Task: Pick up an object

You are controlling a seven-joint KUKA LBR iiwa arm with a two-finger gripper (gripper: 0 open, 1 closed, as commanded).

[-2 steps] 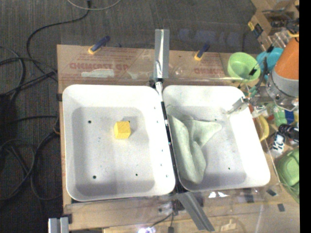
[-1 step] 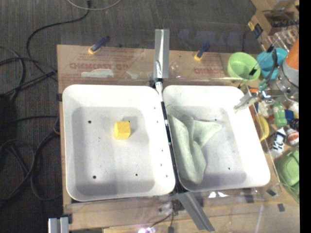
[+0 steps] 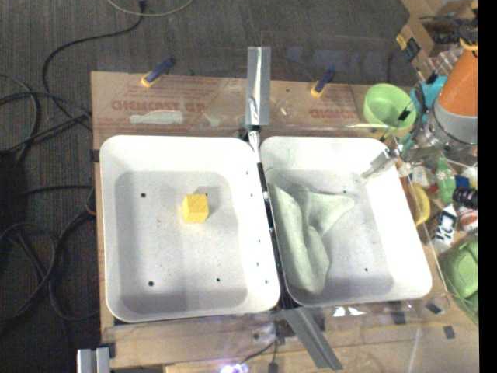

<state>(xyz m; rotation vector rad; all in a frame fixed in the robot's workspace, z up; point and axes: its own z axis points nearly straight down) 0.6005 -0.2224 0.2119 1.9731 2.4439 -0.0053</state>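
A small yellow block point(image 3: 196, 207) lies near the middle of the left bin point(image 3: 132, 162). In the right bin point(image 3: 388, 239), a pale grey-green cloth point(image 3: 311, 228) lies crumpled from the centre down to the front left. The grey arm with its orange band point(image 3: 464, 84) comes in at the upper right. My gripper point(image 3: 378, 165) hangs over the right bin's far right corner, apart from the cloth and far from the block. Nothing is visibly held in it.
A metal post point(image 3: 258, 92) stands behind the seam between the bins. Two blue-and-yellow clamps point(image 3: 158, 71) point(image 3: 322, 81) hold the back board. A green bowl point(image 3: 388, 103) and cluttered bottles point(image 3: 458, 200) crowd the right side. Cables lie on the floor at left.
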